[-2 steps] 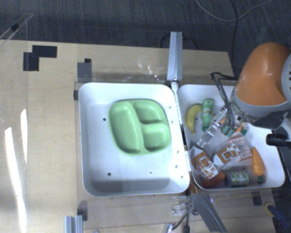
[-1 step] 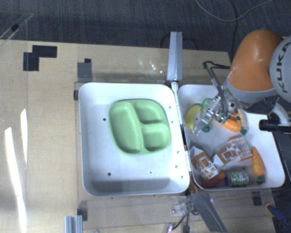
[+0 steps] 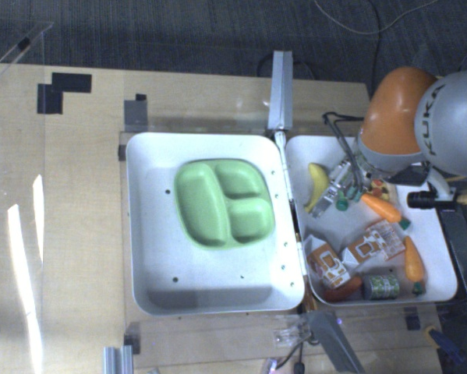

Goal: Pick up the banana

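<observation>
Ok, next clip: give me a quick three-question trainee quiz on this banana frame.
1. True or false: the banana lies in the right bin.
2. What sits in the left bin? A) green divided tray B) can C) carrot
3. Fill in: the hand is right beside the ____.

Key: 1 true; 2 A; 3 banana.

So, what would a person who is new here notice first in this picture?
Probably the green divided tray, lying alone in the middle of the left bin. Next, the grey and orange arm reaching from the right over the cluttered right bin, its gripper right beside the banana near the bin's far left corner.
</observation>
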Available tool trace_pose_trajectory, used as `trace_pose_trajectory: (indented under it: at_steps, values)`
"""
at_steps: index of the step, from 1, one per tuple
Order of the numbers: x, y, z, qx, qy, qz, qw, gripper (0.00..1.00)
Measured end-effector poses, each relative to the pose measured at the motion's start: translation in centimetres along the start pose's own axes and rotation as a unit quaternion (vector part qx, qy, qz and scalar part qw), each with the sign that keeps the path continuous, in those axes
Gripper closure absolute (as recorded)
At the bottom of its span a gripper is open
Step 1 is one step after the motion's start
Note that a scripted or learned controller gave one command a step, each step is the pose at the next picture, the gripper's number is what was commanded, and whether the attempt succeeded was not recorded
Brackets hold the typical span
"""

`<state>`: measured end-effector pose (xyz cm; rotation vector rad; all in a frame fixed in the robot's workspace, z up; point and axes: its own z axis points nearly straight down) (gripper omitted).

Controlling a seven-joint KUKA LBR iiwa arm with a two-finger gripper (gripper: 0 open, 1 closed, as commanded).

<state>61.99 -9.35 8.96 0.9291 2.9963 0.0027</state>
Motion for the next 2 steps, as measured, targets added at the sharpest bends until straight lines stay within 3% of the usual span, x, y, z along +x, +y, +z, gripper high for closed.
trace_pose_trajectory:
  at_steps: [1,2]
  values:
    - [0.0,0.2,-1.0,-0.001,0.001,0.000,1.0000,1.00]
    - [2.1,9.5,-9.5,0.000,0.000,0.075,0.9972,1.00]
